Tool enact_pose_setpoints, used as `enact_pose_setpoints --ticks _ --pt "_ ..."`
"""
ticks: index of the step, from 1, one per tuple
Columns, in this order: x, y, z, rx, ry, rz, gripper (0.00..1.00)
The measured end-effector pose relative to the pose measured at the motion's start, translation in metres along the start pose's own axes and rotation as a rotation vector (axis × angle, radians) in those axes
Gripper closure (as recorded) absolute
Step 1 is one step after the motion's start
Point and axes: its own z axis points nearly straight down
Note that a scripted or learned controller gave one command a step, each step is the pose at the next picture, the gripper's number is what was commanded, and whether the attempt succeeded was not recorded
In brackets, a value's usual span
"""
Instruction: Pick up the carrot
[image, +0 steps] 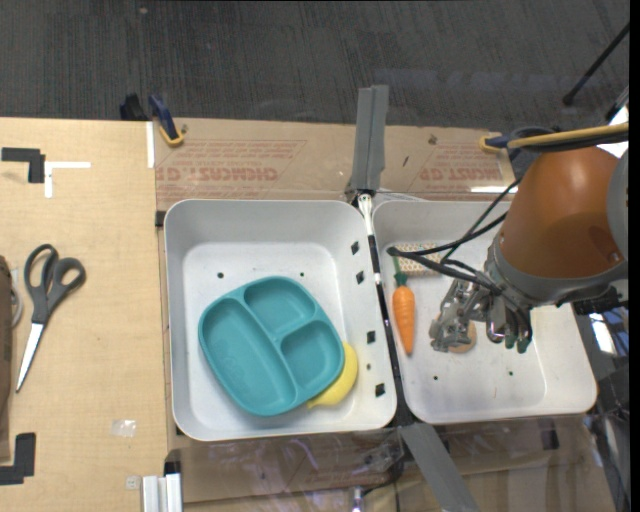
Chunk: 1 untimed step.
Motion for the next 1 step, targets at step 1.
enact_pose_setpoints --ticks 1 --pt "0.0053 0.0627 0.0004 -0.001 0.0 -0.377 1.0"
